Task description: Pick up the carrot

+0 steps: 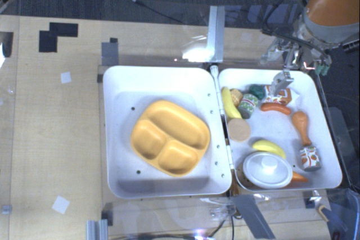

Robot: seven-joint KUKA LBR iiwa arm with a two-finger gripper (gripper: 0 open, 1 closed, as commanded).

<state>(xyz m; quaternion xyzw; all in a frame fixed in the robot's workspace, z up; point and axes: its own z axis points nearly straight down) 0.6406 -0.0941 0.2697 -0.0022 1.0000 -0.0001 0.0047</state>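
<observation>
Looking down on the bench, we logged the gripper [280, 86] low over the far side of the right bin [325, 121], just above a red sausage [275, 107]. Whether it was spread or closed we could not tell; glare and clutter hid the tips, and we saw nothing clearly held.

We took the carrot [298, 178] to be the small orange sliver at the near edge of that same bin. It lay tucked against the white bowl [267, 168]. Only one tapered end showed, so the bowl's rim seemed to cover the rest.

Key relation: the carrot lay well apart from the gripper, toward the near wall and slightly to the view's right. A drumstick [302, 125] and a small can [309, 157] sat between them. Its long axis appeared to run roughly across the view, the visible end pointing right, away from the bowl.

Our judgement: the reach was not yet begun. It would call for travel over the drumstick and can, then a grasp across the exposed end. The bowl and the near wall crowded the approach.
</observation>
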